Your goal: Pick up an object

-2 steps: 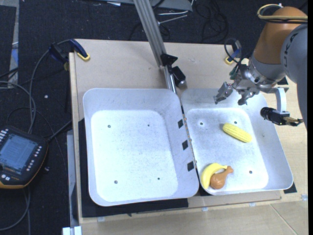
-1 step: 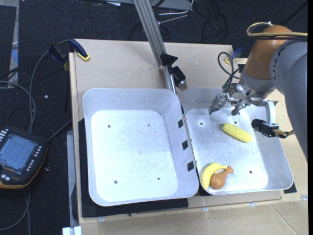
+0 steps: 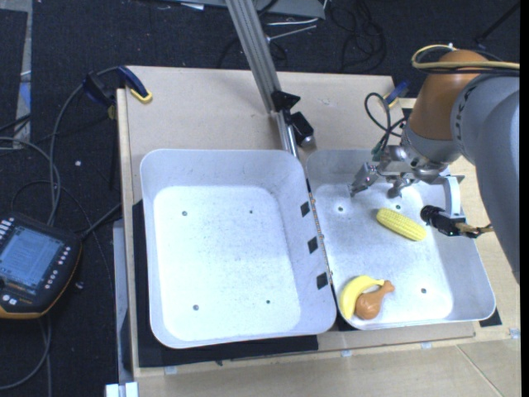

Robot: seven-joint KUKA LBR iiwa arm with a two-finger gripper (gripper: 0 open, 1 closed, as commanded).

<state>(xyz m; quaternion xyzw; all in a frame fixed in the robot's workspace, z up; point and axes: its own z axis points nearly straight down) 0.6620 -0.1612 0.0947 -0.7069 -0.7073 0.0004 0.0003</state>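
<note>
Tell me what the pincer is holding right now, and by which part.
Nothing is held. The pincer hangs open over the right bin, with no object in it; the corn cob lies apart from it on the bin floor.

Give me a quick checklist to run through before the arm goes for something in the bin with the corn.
1. End effector over the food bin: ok, above its far end.
2. End effector open, nothing held: ok.
3. Target close by: ok, the corn cob lies just beside the end effector, apart from it.
4. Corn cob free of neighbours: ok, the banana and drumstick lie together at the near edge.
5. Height above the corn cob: cannot tell from this one view.
</note>
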